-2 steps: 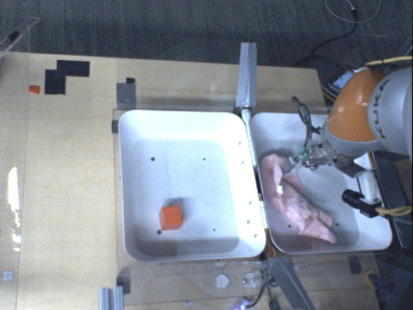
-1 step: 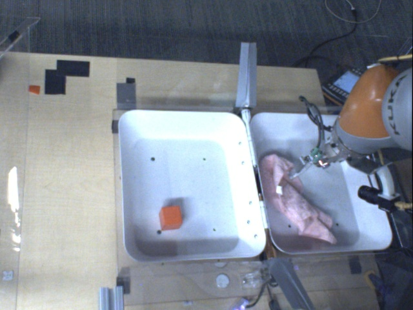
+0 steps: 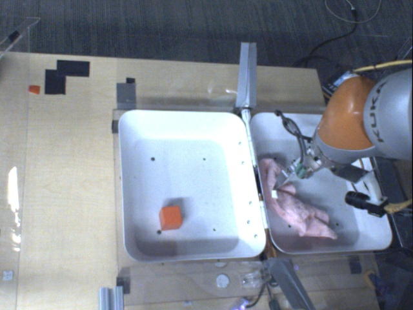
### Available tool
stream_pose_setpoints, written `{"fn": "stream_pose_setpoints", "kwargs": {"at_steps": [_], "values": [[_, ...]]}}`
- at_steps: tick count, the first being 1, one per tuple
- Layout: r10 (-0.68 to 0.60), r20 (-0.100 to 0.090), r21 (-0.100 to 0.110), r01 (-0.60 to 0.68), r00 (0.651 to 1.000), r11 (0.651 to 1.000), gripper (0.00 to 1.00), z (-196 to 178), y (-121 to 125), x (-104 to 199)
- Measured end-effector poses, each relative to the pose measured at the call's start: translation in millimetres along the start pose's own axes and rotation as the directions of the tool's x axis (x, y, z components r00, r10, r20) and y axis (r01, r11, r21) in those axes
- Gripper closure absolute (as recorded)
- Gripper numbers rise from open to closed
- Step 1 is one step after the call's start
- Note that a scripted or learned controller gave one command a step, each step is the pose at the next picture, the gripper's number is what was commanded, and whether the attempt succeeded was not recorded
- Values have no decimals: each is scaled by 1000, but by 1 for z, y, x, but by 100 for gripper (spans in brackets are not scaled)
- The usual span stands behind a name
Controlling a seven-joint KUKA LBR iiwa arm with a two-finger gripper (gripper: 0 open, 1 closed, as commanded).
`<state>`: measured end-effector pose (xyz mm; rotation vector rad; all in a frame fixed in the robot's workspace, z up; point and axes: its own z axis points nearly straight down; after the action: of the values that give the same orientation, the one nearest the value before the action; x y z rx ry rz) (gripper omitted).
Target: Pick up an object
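Hovering low over the right bin (image 3: 381,237), my hand (image 3: 292,178) sits at the upper end of the pink cloth (image 3: 295,210), which lies crumpled on that bin's floor close against the wall shared with the left bin (image 3: 129,173). From above, my own wrist and orange band cover most of the hand, so I cannot tell how it is set, nor whether any fabric is caught in it; it looks to be touching or just above the cloth's near end.

The cloth is my likeliest target. Its long axis runs on a slant, from the upper left by the dividing wall down toward the lower right of the bin, and the broader, bunched end points to the lower right corner. I am at the narrow upper end, not the middle.

What worries me from here: soft fabric gives no firm edge, so I could close on a single thin fold and have it slip free as I rise. Taking it at one end also means the rest would hang and drag, perhaps snagging on the bin's rim. The wall is close on that side, and a slight error could put me against it instead of the cloth.

The small orange block (image 3: 171,217) sits well apart in the left bin, on the counter's (image 3: 64,205) other side.
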<state>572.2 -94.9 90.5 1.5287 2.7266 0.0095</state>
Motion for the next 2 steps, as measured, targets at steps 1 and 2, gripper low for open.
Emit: {"fn": "stream_pose_setpoints", "kwargs": {"at_steps": [1,2], "values": [[-10,3,-3,10,1000,1000,0,-1,-22,19],[-10,10,-14,10,1000,1000,100,-15,-18,18]]}}
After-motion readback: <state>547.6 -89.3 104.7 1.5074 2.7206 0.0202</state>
